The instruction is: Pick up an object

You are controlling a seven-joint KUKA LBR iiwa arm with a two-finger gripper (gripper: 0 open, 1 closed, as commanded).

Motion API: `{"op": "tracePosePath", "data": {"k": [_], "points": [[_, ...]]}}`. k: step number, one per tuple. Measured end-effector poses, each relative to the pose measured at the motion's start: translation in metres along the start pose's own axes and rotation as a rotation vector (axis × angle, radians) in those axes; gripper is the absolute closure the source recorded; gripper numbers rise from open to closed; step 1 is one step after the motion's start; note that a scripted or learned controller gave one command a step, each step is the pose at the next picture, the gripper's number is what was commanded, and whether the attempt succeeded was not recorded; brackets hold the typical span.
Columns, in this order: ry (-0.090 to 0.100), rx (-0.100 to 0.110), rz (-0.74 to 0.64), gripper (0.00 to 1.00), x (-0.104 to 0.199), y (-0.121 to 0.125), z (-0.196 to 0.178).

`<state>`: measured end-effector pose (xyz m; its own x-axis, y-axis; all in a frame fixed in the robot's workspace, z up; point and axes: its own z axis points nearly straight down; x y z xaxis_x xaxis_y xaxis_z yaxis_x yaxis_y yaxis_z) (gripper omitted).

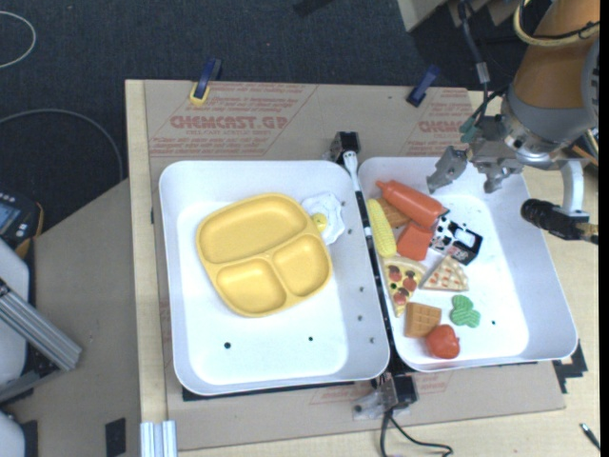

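Several toy foods crowd left half of right bin [533, 284]: orange sausage [411, 199] nearest gripper, corn cob [381, 228] touching it, pizza slices [445, 276], tomato [442, 341]. Gripper [471, 169] hovers above bin's far edge, fingers spread, nothing between them. Risk, judged: tight packing lets finger strike neighbour; rounded sausage may slip out. Yellow divided plate [262, 253] in left bin, well apart.

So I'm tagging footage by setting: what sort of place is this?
Likely a robotics lab bench: a robot arm over two white bins, toy food, and clamps pinning cardboard.
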<state>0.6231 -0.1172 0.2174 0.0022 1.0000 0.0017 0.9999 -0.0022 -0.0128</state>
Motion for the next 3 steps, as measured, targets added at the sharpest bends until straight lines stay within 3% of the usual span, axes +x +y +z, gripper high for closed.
{"op": "tracePosePath", "data": {"k": [1, 3], "points": [[-0.002, -0.014, -0.002, 0.00, 0.000, 0.003, -0.008], [0.000, -0.006, -0.003, 0.00, 0.000, 0.011, 0.100]]}}
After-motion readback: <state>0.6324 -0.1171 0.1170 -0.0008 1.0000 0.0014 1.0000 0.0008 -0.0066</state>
